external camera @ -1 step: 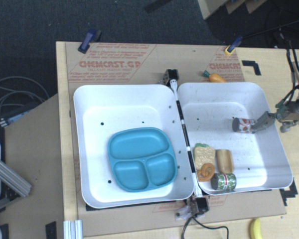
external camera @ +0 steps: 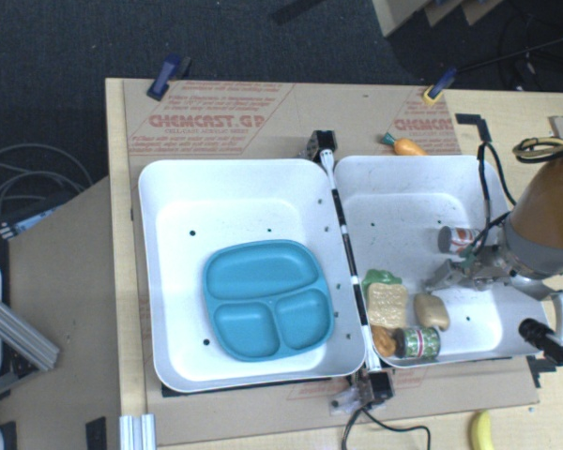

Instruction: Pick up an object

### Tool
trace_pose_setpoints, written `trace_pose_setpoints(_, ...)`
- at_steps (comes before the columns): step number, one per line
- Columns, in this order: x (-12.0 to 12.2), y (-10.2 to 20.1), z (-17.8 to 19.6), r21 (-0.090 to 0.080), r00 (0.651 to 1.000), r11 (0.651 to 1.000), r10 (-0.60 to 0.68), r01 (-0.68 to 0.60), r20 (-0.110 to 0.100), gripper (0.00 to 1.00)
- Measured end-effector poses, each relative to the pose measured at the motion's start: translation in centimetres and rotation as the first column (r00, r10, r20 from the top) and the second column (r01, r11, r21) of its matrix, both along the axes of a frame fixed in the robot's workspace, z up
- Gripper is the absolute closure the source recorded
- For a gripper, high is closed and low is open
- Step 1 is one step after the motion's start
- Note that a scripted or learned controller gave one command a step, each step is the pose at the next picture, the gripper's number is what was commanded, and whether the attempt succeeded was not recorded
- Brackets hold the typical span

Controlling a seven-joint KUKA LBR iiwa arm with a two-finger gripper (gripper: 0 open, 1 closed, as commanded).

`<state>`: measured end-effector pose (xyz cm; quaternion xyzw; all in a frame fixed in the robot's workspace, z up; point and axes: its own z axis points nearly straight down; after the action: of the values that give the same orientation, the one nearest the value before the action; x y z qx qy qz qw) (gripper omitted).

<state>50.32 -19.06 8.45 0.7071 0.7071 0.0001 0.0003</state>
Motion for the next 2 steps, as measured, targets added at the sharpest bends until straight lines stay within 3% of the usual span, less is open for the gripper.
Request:
trace_pose_setpoints(1, -2.5, 8.3, 1.2, 0.002, 1.0, 1.0, 0.0, 0.0, -0.003, 0.0)
trace_pose_setpoints(2, -2.4, 7.1, 1.0, 0.0, 1.0, 1.0, -0.001, 0.001, -0.001, 0.0)
